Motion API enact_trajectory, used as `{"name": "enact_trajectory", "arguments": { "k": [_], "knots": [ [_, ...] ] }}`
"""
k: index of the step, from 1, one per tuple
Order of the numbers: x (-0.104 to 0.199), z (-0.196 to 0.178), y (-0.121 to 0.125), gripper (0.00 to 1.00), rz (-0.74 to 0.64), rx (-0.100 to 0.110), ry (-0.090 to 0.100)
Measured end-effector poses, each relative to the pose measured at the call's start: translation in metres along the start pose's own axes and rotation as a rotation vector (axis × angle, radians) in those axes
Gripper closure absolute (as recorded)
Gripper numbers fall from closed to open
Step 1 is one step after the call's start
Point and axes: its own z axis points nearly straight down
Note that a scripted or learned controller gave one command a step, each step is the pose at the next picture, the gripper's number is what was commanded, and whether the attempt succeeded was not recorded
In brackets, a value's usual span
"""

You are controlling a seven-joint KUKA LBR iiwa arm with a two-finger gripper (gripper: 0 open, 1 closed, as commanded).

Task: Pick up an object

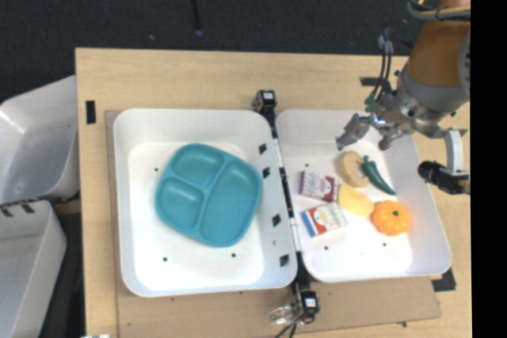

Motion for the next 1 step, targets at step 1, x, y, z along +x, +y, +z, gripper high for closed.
{"name": "enact_trajectory", "arguments": {
  "k": [1],
  "knots": [
    [-0.0079,0.0469,-0.0063,0.0,0.002,0.003,-0.001]
  ]
}}
